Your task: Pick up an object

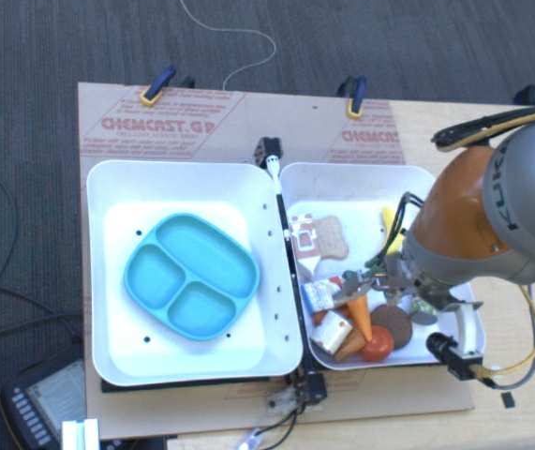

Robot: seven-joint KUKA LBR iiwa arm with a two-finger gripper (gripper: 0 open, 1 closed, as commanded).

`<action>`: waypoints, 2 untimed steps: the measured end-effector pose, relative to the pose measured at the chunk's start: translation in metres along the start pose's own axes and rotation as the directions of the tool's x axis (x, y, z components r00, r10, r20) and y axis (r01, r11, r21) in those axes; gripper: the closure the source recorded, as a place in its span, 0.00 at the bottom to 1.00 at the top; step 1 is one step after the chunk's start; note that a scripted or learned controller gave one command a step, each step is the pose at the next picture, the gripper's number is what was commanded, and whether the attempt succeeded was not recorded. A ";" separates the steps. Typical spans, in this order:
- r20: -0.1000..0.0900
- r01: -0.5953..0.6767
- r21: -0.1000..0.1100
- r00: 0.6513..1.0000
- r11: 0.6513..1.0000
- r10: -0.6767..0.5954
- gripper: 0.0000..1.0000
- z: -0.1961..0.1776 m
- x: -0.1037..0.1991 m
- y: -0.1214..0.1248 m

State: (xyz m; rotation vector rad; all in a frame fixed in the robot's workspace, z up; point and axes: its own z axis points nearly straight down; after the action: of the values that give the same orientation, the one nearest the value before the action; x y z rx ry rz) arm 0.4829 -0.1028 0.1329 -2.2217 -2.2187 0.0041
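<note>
The right bin (361,178) holds a heap of toy food. An orange carrot (360,316) lies near the front, with a red tomato (378,344) and a brown round patty (393,324) beside it. A tan slice of bread (331,236) and a red-and-white packet (305,239) lie toward the back left. A yellow piece (390,225) sits by the arm. My gripper (372,285) hangs low over the heap, just above the carrot's top end. The wrist hides its fingers from this view.
The left bin (117,186) holds a blue three-compartment plate (190,275). A black clip bar (284,251) runs between the bins. Two blue-and-yellow clamps (158,84) (355,97) hold the cardboard sheet at the back. The arm's orange band (454,218) overhangs the right bin's right side.
</note>
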 end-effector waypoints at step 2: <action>0.000 0.001 -0.017 1.000 1.000 -0.001 1.00 0.029 0.007 0.037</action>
State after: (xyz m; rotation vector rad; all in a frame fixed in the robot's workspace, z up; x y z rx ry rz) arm 0.5197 -0.0961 0.1041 -2.2287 -2.2278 -0.0146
